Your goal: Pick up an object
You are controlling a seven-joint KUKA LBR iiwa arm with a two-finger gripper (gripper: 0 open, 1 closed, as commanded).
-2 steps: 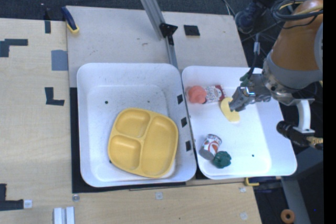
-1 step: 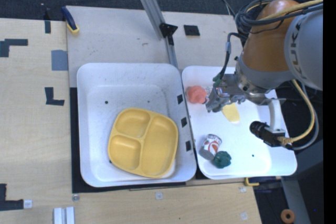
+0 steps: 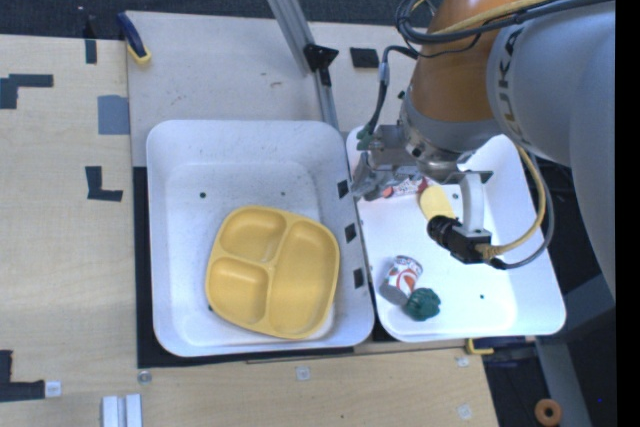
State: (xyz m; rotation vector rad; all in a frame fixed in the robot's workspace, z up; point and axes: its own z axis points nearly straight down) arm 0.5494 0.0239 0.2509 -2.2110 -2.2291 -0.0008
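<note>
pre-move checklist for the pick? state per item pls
1. Targets in right bin: ok, green object, red-and-white object, yellow object.
2. Pincer over right bin's far left corner: ok.
3. Pincer open or shut: cannot tell.
4. Object between its tips: cannot tell.
5. Green and red-and-white objects apart: not ok, they touch.
6. Yellow divided plate in left bin, away from the arm: ok.
</note>
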